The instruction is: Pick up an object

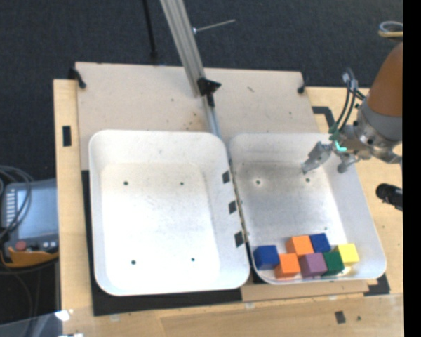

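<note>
Several small coloured blocks sit bunched in the near right corner of the right bin (281, 195): a blue block (266, 255), an orange block (301, 244), a second orange block (288, 264), a purple block (313, 264), a green block (333, 260), a yellow block (348, 253) and a darker blue block (320, 241). My gripper (330, 157) hangs over the far right part of that bin, well away from the blocks. Its two grey fingers are spread apart with nothing between them.
The left bin (161, 209) lies beside the right one, with a row of black clips (235, 206) along the divide. A slanted aluminium pole (186, 41) rises behind the bins. A pendant with cables (24, 220) sits at the far left.
</note>
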Motion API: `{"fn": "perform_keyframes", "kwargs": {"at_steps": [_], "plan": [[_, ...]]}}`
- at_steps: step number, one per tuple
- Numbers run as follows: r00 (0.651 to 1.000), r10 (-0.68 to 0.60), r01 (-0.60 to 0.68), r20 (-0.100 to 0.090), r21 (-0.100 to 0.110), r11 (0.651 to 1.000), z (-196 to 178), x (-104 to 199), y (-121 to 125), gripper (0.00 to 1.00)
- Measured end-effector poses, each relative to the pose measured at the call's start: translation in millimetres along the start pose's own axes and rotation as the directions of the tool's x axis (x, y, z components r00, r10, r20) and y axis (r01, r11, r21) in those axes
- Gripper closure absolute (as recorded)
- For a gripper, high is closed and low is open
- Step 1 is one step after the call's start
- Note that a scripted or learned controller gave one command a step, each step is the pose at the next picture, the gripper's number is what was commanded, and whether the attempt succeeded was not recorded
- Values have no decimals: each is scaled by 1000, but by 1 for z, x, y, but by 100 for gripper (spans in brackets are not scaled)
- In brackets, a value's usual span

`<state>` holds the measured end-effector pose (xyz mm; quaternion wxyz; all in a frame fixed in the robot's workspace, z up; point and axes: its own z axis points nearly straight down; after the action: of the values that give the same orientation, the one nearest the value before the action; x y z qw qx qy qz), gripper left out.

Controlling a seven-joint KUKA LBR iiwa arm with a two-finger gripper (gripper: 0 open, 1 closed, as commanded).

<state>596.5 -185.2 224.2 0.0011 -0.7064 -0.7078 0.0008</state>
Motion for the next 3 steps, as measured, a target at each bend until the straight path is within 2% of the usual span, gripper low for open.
{"fn": "perform_keyframes", "kwargs": {"at_steps": [1,2,3], "plan": [[1000,-1,1,2,-4,1000,-2,0,1,0],[1000,3,-3,1,2,1000,61,2,-1,0],[1000,3,-3,2,0,1000,104,5,1,0]]}}
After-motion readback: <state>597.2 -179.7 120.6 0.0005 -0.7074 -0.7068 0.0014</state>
